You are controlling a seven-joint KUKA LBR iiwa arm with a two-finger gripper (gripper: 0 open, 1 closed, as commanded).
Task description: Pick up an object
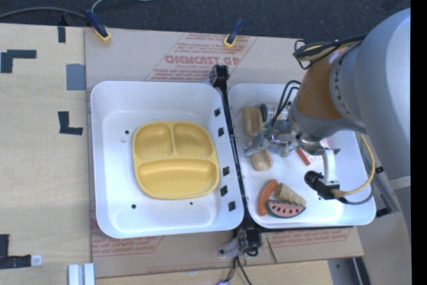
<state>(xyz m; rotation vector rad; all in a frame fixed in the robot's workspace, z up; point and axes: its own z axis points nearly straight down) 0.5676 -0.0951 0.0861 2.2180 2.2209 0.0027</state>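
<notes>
Over the right bin (363, 210), the grey arm (373, 77) reaches in from the right, its orange band above the wrist, and the gripper (262, 143) hangs low among the toy foods near the bin's left wall. Its metal fingers sit just beside a tan bread roll (261, 159), with a second, longer tan bread piece (252, 120) lying just above them; whether the jaws stand apart or together cannot be told from this angle, and nothing shows between them. Nearer the front of the same bin lie an orange hot-dog sausage (266, 193), a watermelon slice (286, 209) and a beige wedge (289, 194), the three close together. A small red piece (303, 157) lies just under the wrist. Beside it, the left bin (110, 203) bears a yellow divided plate (176, 159), lying flat near its middle. Both bins rest on a cardboard sheet (133, 57) clipped by yellow clamps (100, 30).
</notes>
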